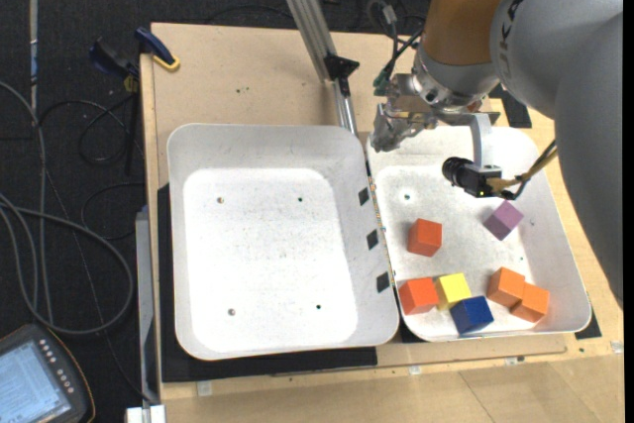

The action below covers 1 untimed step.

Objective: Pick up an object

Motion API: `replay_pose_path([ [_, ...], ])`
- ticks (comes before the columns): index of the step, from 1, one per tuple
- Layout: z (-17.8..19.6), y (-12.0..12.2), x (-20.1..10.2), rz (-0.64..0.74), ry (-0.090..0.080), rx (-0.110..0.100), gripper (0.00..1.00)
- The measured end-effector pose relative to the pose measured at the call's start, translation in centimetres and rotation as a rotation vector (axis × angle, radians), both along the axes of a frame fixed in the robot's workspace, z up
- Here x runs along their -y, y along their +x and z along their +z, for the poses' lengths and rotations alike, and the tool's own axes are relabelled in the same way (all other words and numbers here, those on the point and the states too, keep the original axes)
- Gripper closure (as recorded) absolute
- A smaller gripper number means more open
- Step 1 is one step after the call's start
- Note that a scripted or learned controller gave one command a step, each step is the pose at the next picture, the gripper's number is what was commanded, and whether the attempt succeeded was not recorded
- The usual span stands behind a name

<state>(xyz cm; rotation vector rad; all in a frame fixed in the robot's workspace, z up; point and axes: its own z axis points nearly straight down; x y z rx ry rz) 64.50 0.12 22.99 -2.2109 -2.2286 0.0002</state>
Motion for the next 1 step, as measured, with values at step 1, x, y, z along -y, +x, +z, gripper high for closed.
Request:
replay_pose_path([
  [1,-0.81,0.04,-5.6,0.0,0.0,0.0,1.0],
])
